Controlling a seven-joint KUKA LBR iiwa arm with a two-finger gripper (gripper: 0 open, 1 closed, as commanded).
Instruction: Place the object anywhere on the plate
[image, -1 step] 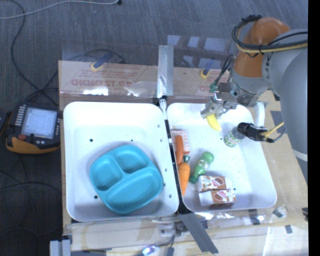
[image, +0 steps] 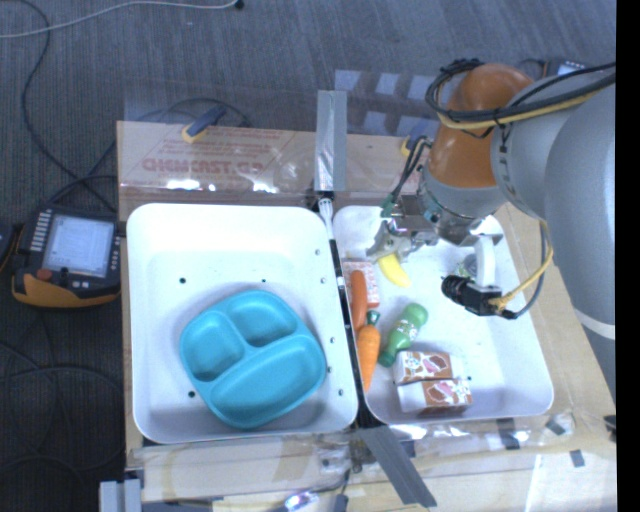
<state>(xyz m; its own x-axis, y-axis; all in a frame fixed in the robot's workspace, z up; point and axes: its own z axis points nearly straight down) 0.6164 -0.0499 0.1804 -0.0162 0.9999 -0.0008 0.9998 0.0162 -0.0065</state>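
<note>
Gripper (image: 398, 240) hangs just above the yellow banana (image: 393, 269) in our right bin (image: 520, 360), finger state unclear, blue plate (image: 253, 357) off to view-left.

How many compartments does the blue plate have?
3. The blue plastic divided plate in the left white bin has two smaller compartments along its upper-left side and one long compartment along its lower-right side.

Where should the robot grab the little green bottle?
Probably around the middle of the green bottle, coming from above. It lies tilted on the floor of the right bin, cap toward the carrot, so its long sides offer the narrowest grip.
</note>
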